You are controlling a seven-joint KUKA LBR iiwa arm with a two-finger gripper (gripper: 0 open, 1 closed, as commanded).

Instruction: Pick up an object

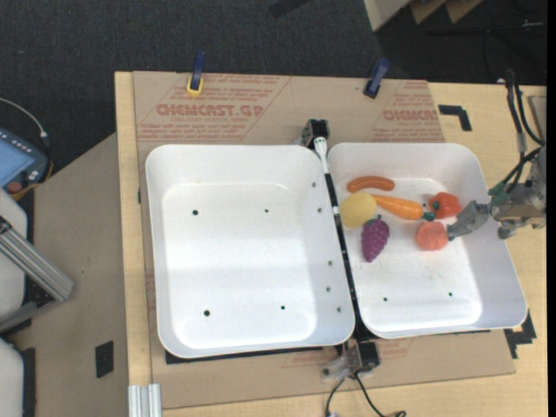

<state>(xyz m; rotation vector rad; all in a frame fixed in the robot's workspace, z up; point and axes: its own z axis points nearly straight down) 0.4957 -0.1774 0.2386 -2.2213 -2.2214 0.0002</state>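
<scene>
Several toy foods lie in the right bin (452, 307): an orange-red sausage (371, 183), a yellow lemon (358, 208), an orange carrot (400, 206), a red pepper (446, 203), a purple bunch of grapes (374, 238) and a red-orange round fruit (432, 236). My gripper (464, 221) reaches in over the bin's right rim. It sits just right of the round fruit and below the pepper, close to both. Nothing visibly hangs from it.
The left bin (234, 320) lies beside the right one, with a black divider rail (337, 233) between them. Both rest on a cardboard sheet (261, 102) held by clamps at the back. Cables and arm hardware (524, 200) crowd the right edge.
</scene>
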